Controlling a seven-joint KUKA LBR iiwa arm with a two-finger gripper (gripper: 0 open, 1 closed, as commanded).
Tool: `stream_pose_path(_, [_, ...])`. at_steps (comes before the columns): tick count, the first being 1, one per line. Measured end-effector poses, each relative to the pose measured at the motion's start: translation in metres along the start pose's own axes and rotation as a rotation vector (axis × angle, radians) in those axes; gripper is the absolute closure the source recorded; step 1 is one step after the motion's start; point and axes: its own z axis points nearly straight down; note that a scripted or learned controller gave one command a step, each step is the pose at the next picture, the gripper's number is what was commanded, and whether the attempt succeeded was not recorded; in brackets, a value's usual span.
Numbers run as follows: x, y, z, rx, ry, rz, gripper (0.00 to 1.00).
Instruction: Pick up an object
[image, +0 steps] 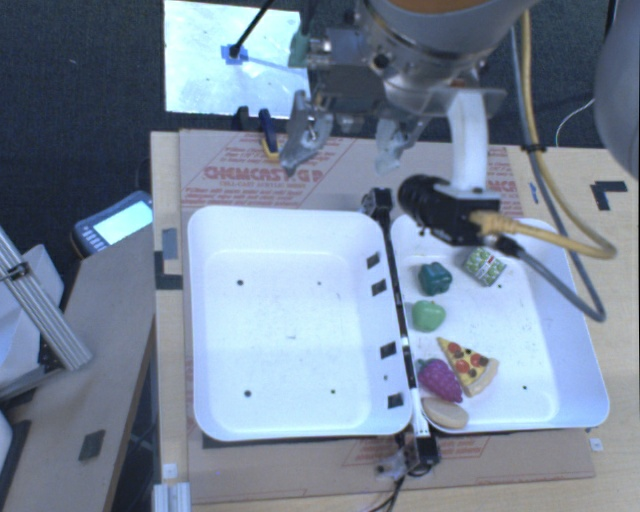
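My gripper (343, 148) hangs high over the back edge of the bench, above the seam between the two bins. Its two fingers (300, 135) stand wide apart and open, with nothing between them. In the right bin (560, 350) lie a teal block (434, 278), a green-and-white cube (485, 266), a green round fruit (428, 315), a pizza slice (471, 366), a purple bunch of grapes (439, 380) and a beige oval piece (445, 412). All of them lie near the bin's left side, well below the gripper.
The left bin (215, 330) sits beside the right one, with a black divider strip (395, 300) between them. Cardboard (240, 175) lies under the bins. A handheld device (115, 225) rests at the left, and a yellow cable (560, 240) trails across the right bin's back.
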Motion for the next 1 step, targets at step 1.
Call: stream_pose_path(1, [0.0000, 0.0000, 0.0000, 0.000, 0.000, 0.000, 0.00])
